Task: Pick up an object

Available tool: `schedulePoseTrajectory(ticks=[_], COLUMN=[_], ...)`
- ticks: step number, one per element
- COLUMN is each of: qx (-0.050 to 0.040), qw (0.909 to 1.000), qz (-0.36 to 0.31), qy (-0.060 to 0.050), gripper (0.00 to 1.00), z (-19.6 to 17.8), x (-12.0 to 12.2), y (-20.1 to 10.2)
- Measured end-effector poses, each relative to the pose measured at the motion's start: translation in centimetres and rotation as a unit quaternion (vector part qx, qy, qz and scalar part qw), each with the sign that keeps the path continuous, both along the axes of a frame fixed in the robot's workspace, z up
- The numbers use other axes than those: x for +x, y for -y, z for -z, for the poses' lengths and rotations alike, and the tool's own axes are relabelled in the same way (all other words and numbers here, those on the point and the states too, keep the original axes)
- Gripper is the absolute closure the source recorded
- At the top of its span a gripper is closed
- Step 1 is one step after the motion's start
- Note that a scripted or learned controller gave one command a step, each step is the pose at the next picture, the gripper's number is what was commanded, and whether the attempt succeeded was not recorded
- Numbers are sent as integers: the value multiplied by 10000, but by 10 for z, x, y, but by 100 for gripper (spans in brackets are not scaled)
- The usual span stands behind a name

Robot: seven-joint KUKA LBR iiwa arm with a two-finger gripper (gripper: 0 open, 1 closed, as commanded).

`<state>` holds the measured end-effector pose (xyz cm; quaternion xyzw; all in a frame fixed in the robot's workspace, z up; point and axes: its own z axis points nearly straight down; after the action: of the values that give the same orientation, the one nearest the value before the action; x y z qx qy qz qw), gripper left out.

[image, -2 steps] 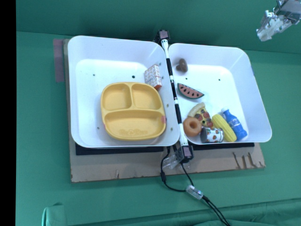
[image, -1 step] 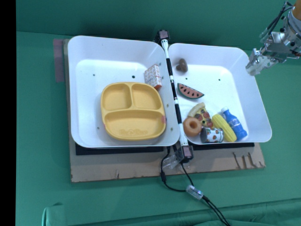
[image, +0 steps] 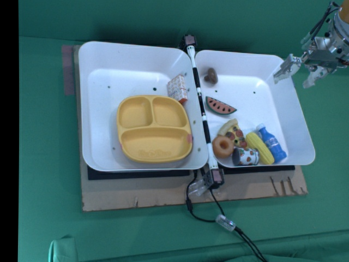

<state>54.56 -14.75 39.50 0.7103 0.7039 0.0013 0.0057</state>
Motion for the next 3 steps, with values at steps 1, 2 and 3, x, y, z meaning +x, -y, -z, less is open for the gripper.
schedulePoseTrajectory(ticks=[1,2,3], qx=[12,8,-2], qw=[10000,10000,10000], qz=[-19,-11,-20], qy=[-10,11,52], gripper=[0,0,0], z=[85,205,207], x=[22,13,63], y=[-39,-38,-30])
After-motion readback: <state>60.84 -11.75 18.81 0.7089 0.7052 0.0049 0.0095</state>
